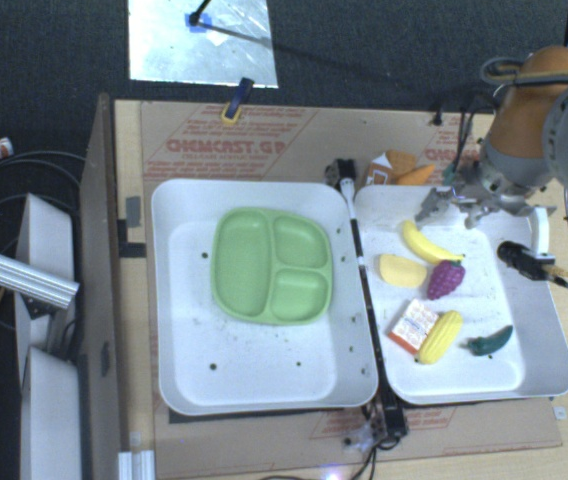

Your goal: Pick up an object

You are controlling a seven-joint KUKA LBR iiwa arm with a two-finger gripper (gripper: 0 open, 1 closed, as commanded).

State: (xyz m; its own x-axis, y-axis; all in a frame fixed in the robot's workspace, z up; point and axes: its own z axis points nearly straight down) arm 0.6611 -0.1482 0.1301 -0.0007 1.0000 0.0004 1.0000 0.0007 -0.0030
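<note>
Down the middle of the frame runs the cardboard sheet (pixel 264 138) under everything, printed in red capitals that look like "CHEMCAST GP", the same mark repeating faintly toward the upper right. On it sit the two white bins: the left bin (pixel 189 368) fills the centre, the right bin (pixel 539 368) takes the lower right, their rims touching along a dark seam.

Upper right, the grey arm (pixel 564 118) comes in with its orange band showing at the top edge, and its gripper (pixel 461 208) hangs over the far edge of the right bin, just above the banana. Its two fingers stand spread apart, and nothing sits between them.

In the left bin, a green divided plate (pixel 269 266) with three compartments lies flat, slightly toward the far side.

Now the small stuff, all in the right bin. A yellow banana (pixel 426 243) lies at a slant near the far side. Just below it, a pale yellow lemon-like piece (pixel 400 270) sits beside a purple bunch of grapes (pixel 445 279). Lower down, a corn cob (pixel 440 336) leans against a small red and white box (pixel 413 323); its print is too small to read. Right of those, apart from the rest, lies a dark green toy (pixel 489 342).
</note>
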